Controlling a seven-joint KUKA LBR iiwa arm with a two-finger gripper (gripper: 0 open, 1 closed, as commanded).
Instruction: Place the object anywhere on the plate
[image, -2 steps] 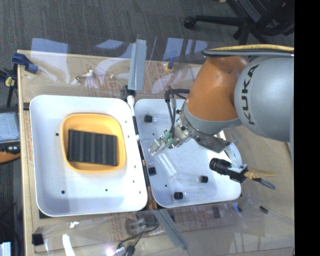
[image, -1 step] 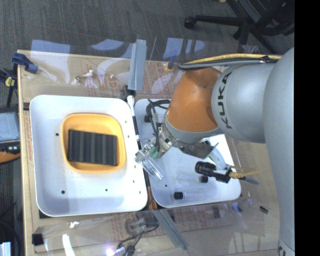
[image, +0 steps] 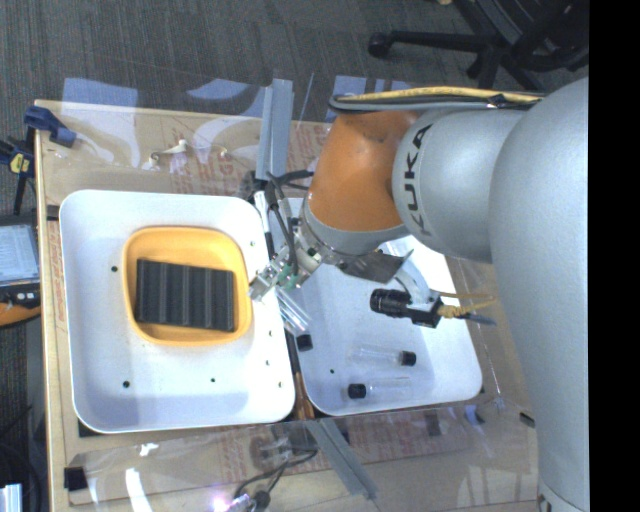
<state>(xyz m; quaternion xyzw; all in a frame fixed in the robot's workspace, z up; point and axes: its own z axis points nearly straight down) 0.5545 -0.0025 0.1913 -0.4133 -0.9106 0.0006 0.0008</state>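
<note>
camera view looked down at a slant on a pale wooden worktop (image: 180, 455) covered with clear sheeting, standing on dark grey carpet (image: 150, 40); the black legs of an office chair (image: 470, 45) showed at the top right. two shallow white bins sat side by side. the left bin (image: 100, 390) held a yellow plate (image: 185, 245) with a dark ribbed insert (image: 185, 295) lying in its middle. the right bin (image: 450, 375) held a clear tube with a black cap (image: 385, 356) near its front, a small black piece (image: 355, 391) closer to the front edge, and another small black piece (image: 303, 342) by its left wall; all lay well apart from the plate. the grey arm with its orange band (image: 365, 175) reached in from the right, and the end effector (image: 275, 278) hung above the seam between the bins, just beside the plate's right rim. whether its fingers were apart or together i cannot tell, nor whether anything was between them. a black cylinder (image: 405, 305) stuck out from the wrist over the right bin.
</note>
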